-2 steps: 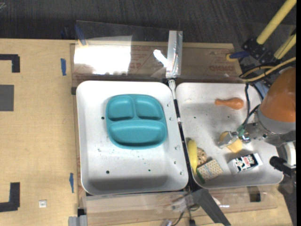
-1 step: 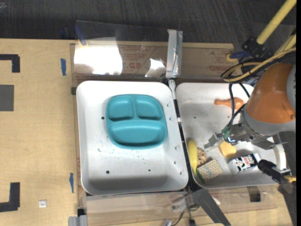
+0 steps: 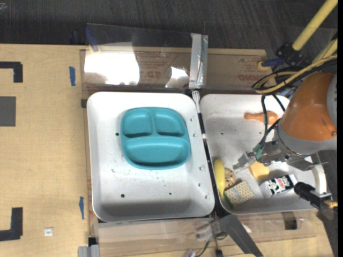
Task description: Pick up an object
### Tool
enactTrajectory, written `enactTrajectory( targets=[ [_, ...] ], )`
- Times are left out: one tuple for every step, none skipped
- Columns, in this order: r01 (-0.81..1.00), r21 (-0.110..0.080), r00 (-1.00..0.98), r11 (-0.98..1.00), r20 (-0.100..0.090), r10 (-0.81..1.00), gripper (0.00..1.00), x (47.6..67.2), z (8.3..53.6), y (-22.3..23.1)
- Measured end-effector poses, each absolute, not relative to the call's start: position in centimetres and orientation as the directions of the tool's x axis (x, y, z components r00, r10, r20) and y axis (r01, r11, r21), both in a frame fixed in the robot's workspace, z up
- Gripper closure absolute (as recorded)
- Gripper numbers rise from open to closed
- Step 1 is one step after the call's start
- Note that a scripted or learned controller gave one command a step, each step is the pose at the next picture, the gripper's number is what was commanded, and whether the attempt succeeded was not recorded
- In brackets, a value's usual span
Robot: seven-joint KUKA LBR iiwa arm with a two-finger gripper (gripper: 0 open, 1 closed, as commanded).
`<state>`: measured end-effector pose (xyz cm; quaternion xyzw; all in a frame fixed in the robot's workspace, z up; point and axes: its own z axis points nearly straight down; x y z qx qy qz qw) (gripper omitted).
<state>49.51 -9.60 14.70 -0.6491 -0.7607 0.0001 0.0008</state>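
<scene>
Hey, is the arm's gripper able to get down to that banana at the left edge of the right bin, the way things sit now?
Probably yes. The banana lies uncovered against the right bin's left wall, and the gripper hangs just to its right. The wall and the patterned item touching the banana's lower end may crowd the fingers.

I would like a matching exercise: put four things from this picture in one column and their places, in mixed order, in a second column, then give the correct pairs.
Things:
1. teal divided plastic plate
2. yellow banana
3. orange carrot-shaped toy
4. small black-and-white carton

Places:
A. right bin, near its far edge
B. left bin, in its middle
C. right bin, near corner beside the arm
D. right bin, along its left wall

Pairs: 1-B, 2-D, 3-A, 4-C
</scene>
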Motion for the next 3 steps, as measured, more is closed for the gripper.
enactTrajectory(
  targets=[
    [0.993,0.006,-0.118,0.118,-0.001,0.993,0.00,53.1,8.7,-13.7],
    [0.993,0.011,-0.119,0.119,-0.002,0.993,1.00,53.2,9.8,-13.6],
    [0.991,0.004,-0.134,0.134,0.000,0.991,1.00,52.4,27.9,-3.1]
  ],
)
